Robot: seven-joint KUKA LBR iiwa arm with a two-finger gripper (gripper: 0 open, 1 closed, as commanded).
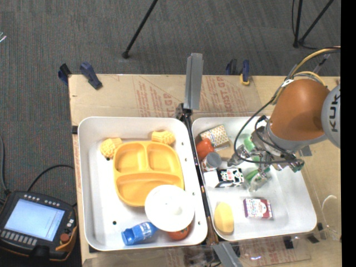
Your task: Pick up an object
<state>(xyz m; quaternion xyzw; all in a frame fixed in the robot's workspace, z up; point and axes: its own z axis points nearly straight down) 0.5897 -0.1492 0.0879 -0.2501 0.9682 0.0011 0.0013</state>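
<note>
The gripper (257, 174) hovers low in the right bin (303, 204), grip state unreadable; nothing lifted yet. Nearest pick, the cow-print carton (230, 176), lies at its nine o'clock.

We see a dark grey carpet (167, 32) covering the floor around the bench, its pile marked with faint diagonal streaks. Two black tripod legs (143, 22) slant across it at the top, and another stand (303, 15) rises farther right. The bench top (139, 96) is pale brown board printed with red lettering, with blue clamps (89, 75) gripping its far edge. A grey upright post (193, 81) stands at the middle of that edge. Low at the left, on the carpet, lies a teach pendant (36, 224) with a lit bluish screen, black cables (22, 179) curling beside it. The light is even and soft.
</note>
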